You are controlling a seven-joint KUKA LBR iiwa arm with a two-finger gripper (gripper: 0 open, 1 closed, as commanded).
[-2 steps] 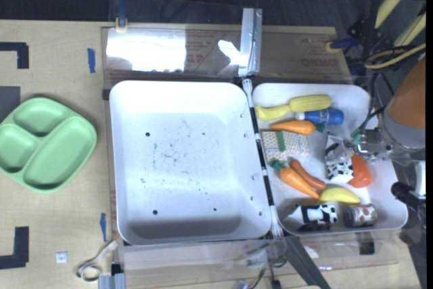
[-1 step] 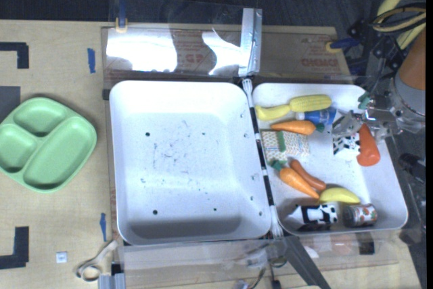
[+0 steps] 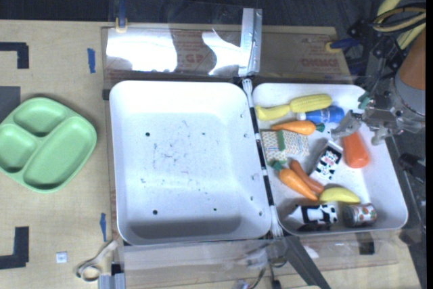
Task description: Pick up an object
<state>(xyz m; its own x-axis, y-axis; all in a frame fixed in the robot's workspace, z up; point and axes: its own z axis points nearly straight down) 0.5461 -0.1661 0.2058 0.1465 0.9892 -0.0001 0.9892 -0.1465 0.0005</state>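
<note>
Wooden tabletop [image 3: 54,51] carried two white bins and a green divided plate [image 3: 44,143]. An orange cylinder [image 3: 356,149] lay near the right bin's [image 3: 396,213] right edge, beside a toy corn cob [image 3: 310,103] and carrots [image 3: 298,179]. Just above it hung the pincer [image 3: 369,120]; I cannot tell its opening. Descending straight, centred on the cylinder, seemed wisest.

Grey metal wrist [image 3: 384,115], orange band [image 3: 414,68]
</note>
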